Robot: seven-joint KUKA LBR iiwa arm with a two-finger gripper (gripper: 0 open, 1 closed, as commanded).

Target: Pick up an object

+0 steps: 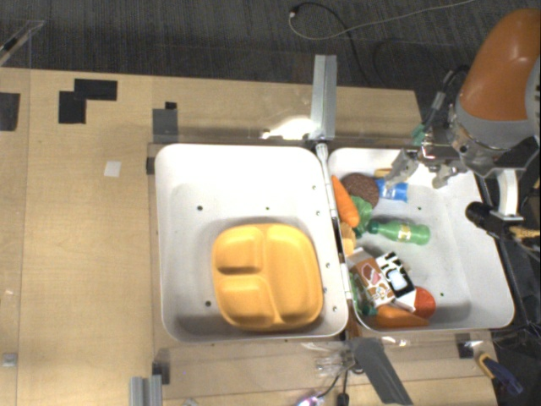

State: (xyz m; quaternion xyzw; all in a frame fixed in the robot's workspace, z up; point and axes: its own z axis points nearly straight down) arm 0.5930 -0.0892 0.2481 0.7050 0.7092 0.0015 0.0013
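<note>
My gripper (423,172) hangs over the back of the right bin (473,269), its two fingers spread apart and open with nothing between them. Just left of and below it lies a small blue item (392,192) beside a brown rounded object (358,184). An orange carrot (344,201) lies along the bin's left wall. A green bottle (399,231) lies on its side near the middle. Toward the front sit a brown snack packet (370,281), a black and white object (396,272) and a red and orange item (409,309).
The left bin (186,227) holds a yellow divided plate (266,274). A metal post (325,91) stands behind the divider between the bins. The right half of the right bin shows bare floor. A cable (380,19) runs across the dark floor behind the bench.
</note>
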